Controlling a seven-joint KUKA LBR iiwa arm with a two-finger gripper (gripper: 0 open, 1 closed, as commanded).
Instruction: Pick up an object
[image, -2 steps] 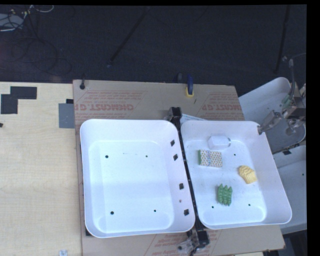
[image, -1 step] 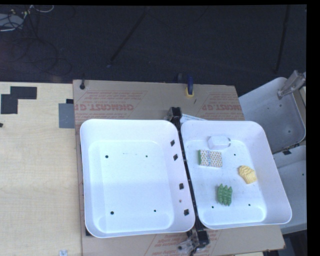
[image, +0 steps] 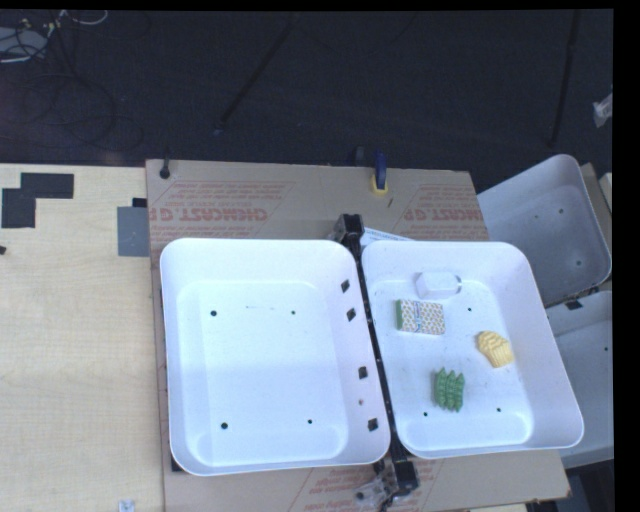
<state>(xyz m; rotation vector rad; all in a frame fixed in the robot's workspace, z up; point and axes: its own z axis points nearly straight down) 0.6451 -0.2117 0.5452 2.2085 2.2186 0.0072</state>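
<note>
The right bin (image: 545, 330) holds several small objects. A flat patterned block (image: 421, 317) with green and white speckles lies near its upper middle. Just above it rests a small white piece (image: 437, 284), hard to tell from the bin floor. A yellow ridged object (image: 493, 348) sits toward the right side. A green bumpy object (image: 448, 389) lies lower in the bin.
The left bin (image: 180, 350) sits beside the right one, joined by a black clamp strip (image: 360, 340). Both stand on a brown cardboard sheet (image: 260, 205) over a light wooden bench (image: 70, 360). A grey tilted panel (image: 555, 225) stands at the right.
</note>
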